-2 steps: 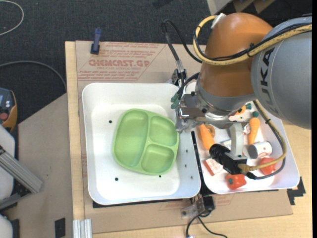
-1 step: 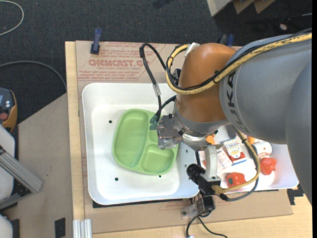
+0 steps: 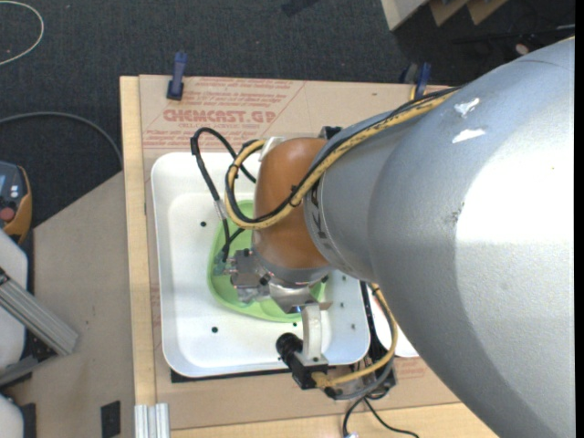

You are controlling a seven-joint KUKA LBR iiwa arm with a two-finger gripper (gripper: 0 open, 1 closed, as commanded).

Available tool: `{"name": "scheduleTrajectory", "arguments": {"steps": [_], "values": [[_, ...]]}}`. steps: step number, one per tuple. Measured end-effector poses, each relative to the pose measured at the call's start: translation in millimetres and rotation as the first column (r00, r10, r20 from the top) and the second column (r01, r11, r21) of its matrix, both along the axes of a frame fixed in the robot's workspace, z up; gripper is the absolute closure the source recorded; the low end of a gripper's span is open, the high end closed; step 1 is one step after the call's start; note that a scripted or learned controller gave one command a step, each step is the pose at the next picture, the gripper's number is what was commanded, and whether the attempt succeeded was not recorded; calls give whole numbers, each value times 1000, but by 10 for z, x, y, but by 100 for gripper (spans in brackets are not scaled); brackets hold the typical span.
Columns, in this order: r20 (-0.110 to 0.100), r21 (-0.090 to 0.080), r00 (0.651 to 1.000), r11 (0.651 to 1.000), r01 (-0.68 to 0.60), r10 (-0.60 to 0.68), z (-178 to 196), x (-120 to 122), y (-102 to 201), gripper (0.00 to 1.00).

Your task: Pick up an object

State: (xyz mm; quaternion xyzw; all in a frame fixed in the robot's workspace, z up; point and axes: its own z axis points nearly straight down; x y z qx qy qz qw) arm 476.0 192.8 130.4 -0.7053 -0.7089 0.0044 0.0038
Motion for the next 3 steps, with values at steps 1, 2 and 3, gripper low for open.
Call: {"name": "scheduleTrajectory", "arguments": {"steps": [1, 2, 3], "values": [[10, 0, 1000, 1000, 4, -4, -450, 549, 288, 100], [30, 5, 1000, 1000, 3, -3, 715, 1375, 321, 100], [7, 0, 1000, 1000, 8, -8, 857, 955, 153, 100]]}}
